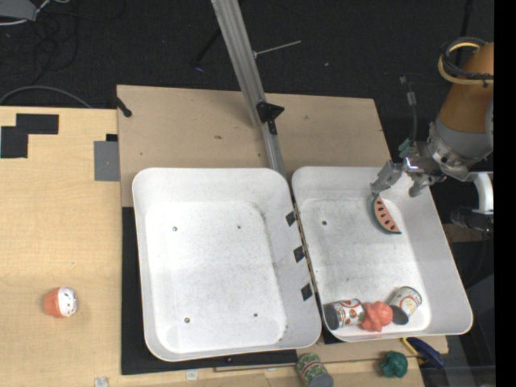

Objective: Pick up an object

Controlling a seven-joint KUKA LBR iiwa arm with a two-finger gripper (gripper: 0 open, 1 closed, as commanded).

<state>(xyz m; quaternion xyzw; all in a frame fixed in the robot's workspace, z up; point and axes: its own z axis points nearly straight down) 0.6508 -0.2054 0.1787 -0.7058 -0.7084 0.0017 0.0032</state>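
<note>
- The gripper [405,181] hangs over the far right corner of the right bin [355,248], its two fingers spread apart with nothing between them.
- Just below it, a watermelon slice toy [386,214] lies on the bin floor, red face up with a green rind, apart from the fingertips.
- That bin holds four things: the slice, plus three bunched along the near wall: a small can with a red label [345,313], a red-orange lump [376,316] touching it, and a second can [405,304] beside the lump.
- The left bin [210,256] shows a bare white floor.
- Outside the bins: one orange and white ball [60,302] on the wooden bench at left, one dark can [310,368] and one green lump [393,364] at the front edge.
- The arm [465,111] comes in from the right, wrist angled down and left toward the bin.
</note>
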